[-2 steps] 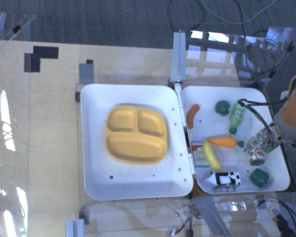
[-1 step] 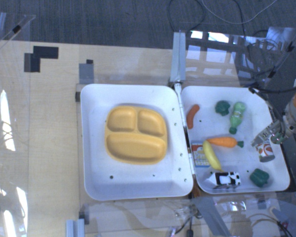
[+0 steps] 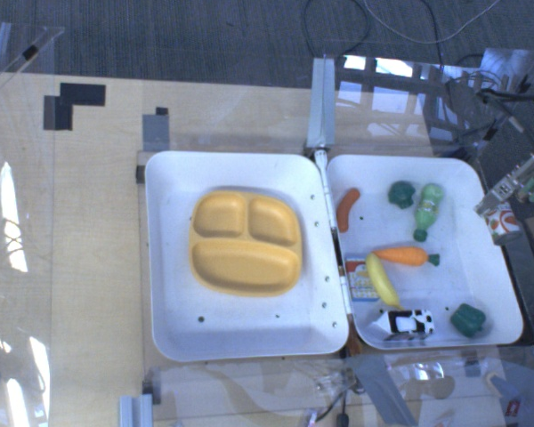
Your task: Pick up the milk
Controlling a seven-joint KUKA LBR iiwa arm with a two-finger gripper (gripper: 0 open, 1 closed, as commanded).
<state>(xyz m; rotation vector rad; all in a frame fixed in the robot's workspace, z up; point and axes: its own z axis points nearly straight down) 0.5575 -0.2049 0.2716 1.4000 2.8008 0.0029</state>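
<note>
Parked at the far right edge of the scene, my pincer (image 3: 516,183) hangs outside the right bin (image 3: 467,178), beyond its right wall, and I cannot tell its state, since it is small and blurred among cables there. The milk (image 3: 410,323) lies well apart from me, in the near part of the right bin, close to the near wall: a small carton with black and white cow patches, apparently lying on its side. I judge it light and fairly stiff, a toy-like box with flat smooth faces that could slip if squeezed at a corner, so I would take hold across its two long flat sides, around the middle, coming straight down. Just beyond it on the left lies a yellow banana (image 3: 381,279) over a small printed card (image 3: 360,278), near enough to be brushed on the way in. To the right of the milk sits a dark green vegetable (image 3: 468,319). Farther off are an orange carrot (image 3: 402,256), a green bottle (image 3: 426,206), a piece of broccoli (image 3: 400,193) and a red sausage (image 3: 347,209). In the left bin (image 3: 169,265) rests a yellow divided tray (image 3: 246,241).
</note>
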